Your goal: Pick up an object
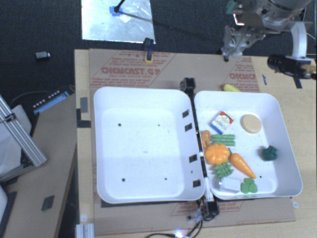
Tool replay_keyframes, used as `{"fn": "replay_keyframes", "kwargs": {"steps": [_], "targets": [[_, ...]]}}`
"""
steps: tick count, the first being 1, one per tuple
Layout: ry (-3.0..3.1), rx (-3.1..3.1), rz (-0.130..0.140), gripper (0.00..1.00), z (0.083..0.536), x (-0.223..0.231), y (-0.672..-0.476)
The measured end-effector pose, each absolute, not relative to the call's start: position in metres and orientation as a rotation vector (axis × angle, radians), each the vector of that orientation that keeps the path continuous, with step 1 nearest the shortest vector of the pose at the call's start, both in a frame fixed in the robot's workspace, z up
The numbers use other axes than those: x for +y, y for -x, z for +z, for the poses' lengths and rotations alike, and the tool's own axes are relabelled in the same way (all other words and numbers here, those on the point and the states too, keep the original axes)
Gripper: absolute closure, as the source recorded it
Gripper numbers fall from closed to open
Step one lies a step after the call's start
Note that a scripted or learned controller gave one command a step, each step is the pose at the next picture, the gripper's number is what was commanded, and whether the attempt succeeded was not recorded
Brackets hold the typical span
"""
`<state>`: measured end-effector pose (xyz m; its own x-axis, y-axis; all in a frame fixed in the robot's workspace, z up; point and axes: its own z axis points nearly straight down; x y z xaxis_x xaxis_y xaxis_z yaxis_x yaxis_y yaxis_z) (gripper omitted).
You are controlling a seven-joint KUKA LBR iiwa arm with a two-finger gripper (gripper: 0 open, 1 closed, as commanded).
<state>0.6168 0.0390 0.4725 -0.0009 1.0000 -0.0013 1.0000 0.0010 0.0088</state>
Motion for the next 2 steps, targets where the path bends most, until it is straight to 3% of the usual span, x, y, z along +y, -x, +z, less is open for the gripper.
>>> {"fn": "replay_keyframes", "kwargs": {"steps": [1,2], "targets": [[-2.22,2.218,0.001,1.0,0.433,0.003,-0.663],[-2.228,2.222,-0.008,1.0,0.381,-0.03,-0.584]]}}
